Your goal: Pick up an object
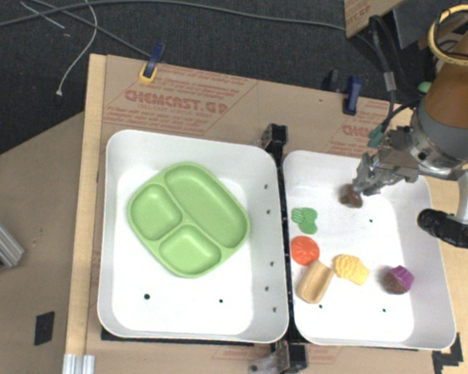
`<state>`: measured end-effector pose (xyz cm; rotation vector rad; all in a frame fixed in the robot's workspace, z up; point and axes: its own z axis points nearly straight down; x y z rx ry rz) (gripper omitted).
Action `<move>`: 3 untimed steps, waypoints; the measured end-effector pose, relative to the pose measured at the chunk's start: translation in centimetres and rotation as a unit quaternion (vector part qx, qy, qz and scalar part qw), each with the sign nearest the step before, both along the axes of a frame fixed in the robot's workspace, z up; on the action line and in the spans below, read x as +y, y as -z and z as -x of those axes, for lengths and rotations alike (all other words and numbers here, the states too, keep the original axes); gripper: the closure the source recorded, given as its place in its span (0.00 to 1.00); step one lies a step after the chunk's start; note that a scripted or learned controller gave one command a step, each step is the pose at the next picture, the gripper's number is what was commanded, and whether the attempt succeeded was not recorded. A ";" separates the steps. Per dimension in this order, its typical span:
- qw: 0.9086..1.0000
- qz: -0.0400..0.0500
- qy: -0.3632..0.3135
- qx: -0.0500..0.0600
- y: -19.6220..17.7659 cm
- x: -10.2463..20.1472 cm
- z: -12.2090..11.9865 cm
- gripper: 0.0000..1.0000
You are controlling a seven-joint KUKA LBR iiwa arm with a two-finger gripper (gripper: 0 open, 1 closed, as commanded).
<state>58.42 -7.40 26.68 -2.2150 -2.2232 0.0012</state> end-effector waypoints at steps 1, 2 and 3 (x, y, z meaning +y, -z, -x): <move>1.000 0.000 -0.001 0.000 0.0 5.5 0.7 1.00; 1.000 0.000 -0.001 0.001 2.3 10.2 1.1 1.00; 1.000 0.000 -0.001 0.001 4.0 16.0 1.4 1.00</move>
